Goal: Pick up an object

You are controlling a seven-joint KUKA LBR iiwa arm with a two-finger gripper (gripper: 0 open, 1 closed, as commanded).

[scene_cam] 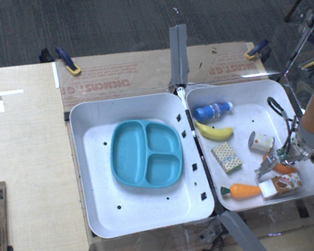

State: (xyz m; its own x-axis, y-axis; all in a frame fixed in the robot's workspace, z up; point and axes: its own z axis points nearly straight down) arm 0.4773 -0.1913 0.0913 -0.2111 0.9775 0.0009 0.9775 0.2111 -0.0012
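Claw (pixel 272 162) low in the right bin (pixel 238 91), near its right wall, coming in from the right. Whether it is parted or closed cannot be made out: the tip is small and muddled with clutter beneath it. Nothing can be confirmed as gripped.

Nearest candidates, working outward:
- Small printed box (pixel 281 185), just below the claw and slightly nearer the front wall. Closest item; the tip appears to sit right at its upper edge, contact uncertain.
- Carrot (pixel 243 190), left of that box and touching or nearly touching it. Long axis runs left-right along the front wall, green end toward the bin divider.
- Small white cup-like item (pixel 260 141), just above the claw, lying on its side.
- Patterned block (pixel 226 157), farther left, tilted.
- Banana (pixel 214 132) and blue bottle (pixel 211 111), well away toward the back left corner, both lying roughly left-right.

Left bin holds a blue divided plate (pixel 147 152), well apart from the claw.

Judgement: target is most likely the small printed box, below and slightly forward of the tip. Crowding by the carrot and front wall could spoil the grab.
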